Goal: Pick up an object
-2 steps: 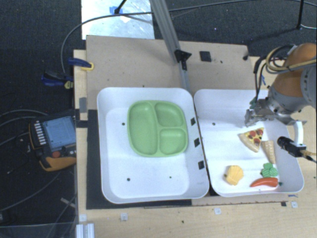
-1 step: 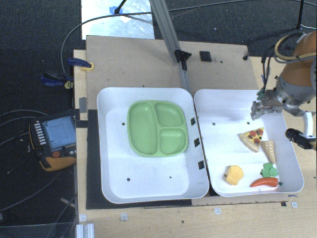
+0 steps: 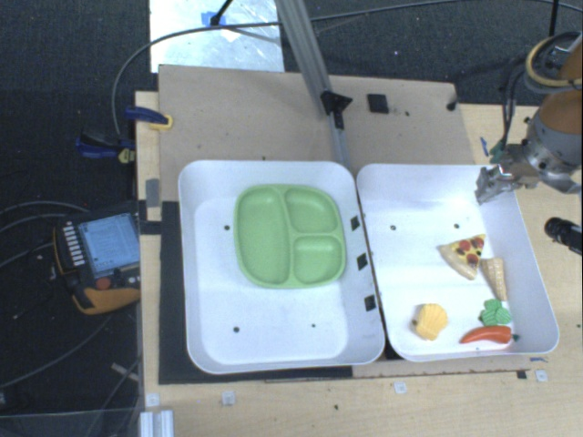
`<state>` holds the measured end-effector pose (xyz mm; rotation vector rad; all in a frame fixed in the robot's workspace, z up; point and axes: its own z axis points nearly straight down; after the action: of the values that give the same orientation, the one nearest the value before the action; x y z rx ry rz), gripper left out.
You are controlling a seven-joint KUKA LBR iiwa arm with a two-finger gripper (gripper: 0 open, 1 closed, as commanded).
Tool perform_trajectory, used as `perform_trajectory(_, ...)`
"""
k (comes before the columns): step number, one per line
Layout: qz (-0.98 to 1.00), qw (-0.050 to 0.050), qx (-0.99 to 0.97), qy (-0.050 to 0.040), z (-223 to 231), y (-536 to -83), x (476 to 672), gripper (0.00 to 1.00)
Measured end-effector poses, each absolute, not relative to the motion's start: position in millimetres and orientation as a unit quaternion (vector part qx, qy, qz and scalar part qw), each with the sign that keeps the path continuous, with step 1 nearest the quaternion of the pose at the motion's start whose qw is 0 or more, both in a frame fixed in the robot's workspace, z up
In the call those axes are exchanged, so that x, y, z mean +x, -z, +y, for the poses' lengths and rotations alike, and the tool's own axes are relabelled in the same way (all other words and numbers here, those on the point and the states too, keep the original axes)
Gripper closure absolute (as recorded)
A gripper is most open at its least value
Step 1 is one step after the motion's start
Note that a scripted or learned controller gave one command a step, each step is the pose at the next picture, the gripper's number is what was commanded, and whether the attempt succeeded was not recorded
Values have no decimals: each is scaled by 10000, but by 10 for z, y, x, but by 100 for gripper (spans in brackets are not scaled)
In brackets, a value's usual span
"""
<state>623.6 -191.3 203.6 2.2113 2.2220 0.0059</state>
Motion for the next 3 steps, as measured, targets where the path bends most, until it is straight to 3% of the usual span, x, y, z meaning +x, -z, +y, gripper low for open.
perform_trajectory(3, 7104, -8, 7038, -3, -175, -2009, 5964, 100)
